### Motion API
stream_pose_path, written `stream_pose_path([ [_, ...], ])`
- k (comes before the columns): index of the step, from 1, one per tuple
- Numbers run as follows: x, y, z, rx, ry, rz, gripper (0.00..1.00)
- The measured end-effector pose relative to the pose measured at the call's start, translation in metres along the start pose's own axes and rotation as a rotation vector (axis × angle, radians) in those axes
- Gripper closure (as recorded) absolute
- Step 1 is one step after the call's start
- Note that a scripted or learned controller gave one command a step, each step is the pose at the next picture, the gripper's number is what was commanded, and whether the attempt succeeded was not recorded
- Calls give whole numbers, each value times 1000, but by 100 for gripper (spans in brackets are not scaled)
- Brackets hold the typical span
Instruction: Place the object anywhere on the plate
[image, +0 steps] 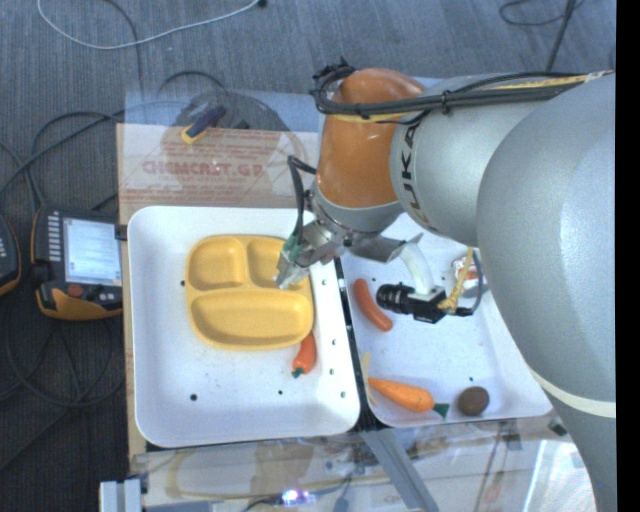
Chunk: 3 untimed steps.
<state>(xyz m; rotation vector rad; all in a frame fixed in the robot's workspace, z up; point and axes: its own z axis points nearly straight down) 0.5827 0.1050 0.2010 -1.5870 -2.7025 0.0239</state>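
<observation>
Gripper (292, 268) over right edge of yellow plate (245, 300) in left bin (160, 400); fingers open or closed, cannot tell. Small carrot (305, 354) just beside plate.

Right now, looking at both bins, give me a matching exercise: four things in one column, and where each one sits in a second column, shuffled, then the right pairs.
Things
1. yellow plate
2. small red-orange chili
3. carrot
4. brown ball

Places
A. right bin, near the front right corner
B. left bin, on the floor just off the plate's front right corner
C. left bin, middle
D. right bin, along the front, left of the brown ball

Pairs: 1-C, 2-B, 3-D, 4-A
</observation>
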Motion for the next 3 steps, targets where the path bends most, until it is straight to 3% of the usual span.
stream_pose_path([
  [1, 0, 15, 70, -10, 0, -22, 100],
  [2, 3, -46, 21, -11, 1, -62, 100],
  [3, 20, -70, -4, -11, 3, -34, 100],
])
